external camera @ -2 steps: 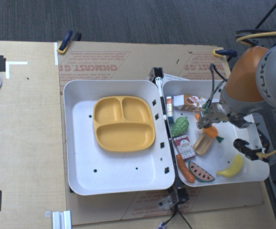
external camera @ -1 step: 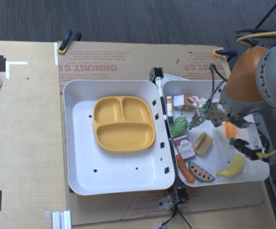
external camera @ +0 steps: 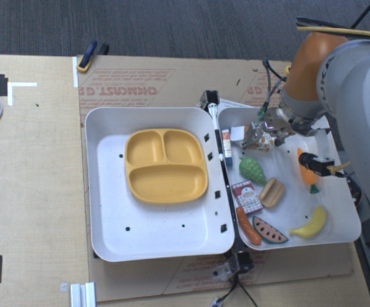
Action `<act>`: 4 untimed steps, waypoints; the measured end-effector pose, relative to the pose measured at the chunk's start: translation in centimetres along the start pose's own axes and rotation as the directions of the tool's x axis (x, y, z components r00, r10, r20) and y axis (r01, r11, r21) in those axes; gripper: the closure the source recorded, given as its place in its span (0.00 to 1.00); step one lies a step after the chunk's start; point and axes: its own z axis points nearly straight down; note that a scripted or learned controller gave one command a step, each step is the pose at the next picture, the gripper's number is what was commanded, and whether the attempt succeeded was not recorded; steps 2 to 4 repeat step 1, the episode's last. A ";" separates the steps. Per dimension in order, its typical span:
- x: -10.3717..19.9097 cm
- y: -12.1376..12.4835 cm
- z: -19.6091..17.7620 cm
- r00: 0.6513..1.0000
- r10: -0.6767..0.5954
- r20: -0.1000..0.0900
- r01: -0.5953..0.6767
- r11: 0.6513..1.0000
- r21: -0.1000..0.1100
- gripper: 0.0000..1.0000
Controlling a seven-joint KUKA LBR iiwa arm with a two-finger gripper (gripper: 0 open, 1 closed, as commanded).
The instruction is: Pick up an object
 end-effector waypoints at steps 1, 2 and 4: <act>0.0 -0.2 -0.9 1.000 -0.003 -0.002 0.003 1.000 0.011 1.00; 0.0 -0.2 -0.9 1.000 -0.003 -0.002 0.003 1.000 0.011 1.00; 0.0 -0.2 -0.9 1.000 -0.003 -0.002 0.003 1.000 0.011 1.00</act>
